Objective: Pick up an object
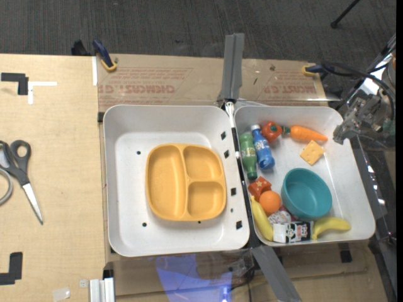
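So you've got two white bins side by side on the bench. The left bin (119, 168) just has a yellow divided plate (186, 182) sitting in the middle of it, three compartments, nothing in them.

The right bin (359, 187) is where all the pickable stuff is. Along its left wall there's a green bottle (247, 156) and a blue bottle (262, 148) lying next to each other, touching or close to it. At the far edge you'll see a red tomato-looking thing (271, 131) and a carrot (307, 133) just beside it, with a wedge of cheese (312, 151) right below the carrot. A teal bowl (306, 193) sits upright toward the near right corner. Left of the bowl is a small red item (259, 186) and an orange (270, 202) touching it. Down at the near edge there's a banana (261, 219) along the left wall, a little black and white carton (293, 231), and a second banana (332, 226) curling under the bowl.

The tool (359, 115) is hanging over the far right corner of the right bin, right around the rim, well apart from the carrot and cheese. You can't tell if it's open or closed, it's too cluttered there. Nothing visible in it.

Off on the left side of the bench there's a pair of scissors (22, 175).
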